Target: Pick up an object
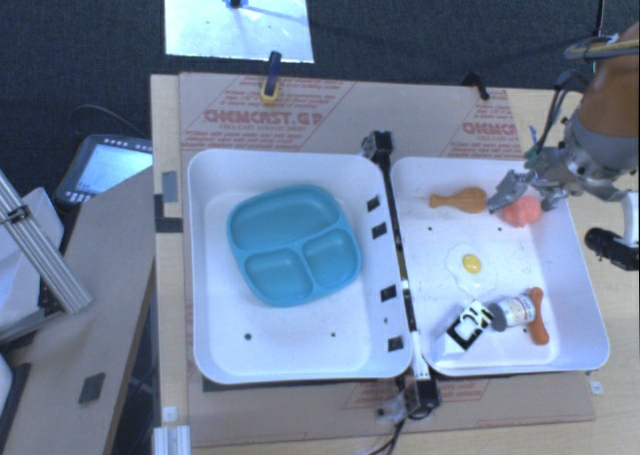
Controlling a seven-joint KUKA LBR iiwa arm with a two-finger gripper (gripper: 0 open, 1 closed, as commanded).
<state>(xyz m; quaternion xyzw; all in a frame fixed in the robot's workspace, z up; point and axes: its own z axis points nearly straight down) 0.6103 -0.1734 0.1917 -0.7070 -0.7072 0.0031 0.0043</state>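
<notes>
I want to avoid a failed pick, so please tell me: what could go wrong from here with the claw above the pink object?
1. The claw hovers at the pink object's edge, so it might slip off.
2. The drumstick toy lies close beside it; the claw might nudge it.
3. Both sit near the right bin's far wall, which may crowd the descent.

The arm's gripper (522,193) sits low over the far side of the right bin (575,273), just above a pink object (522,211) and beside a tan drumstick-shaped toy (460,201). Nearer in that bin lie a fried-egg toy (470,264), a small bottle (508,313) with a black-and-white tag, and an orange piece (538,315), perhaps a carrot. The left bin (215,343) bears a blue divided plate (293,243).
</notes>
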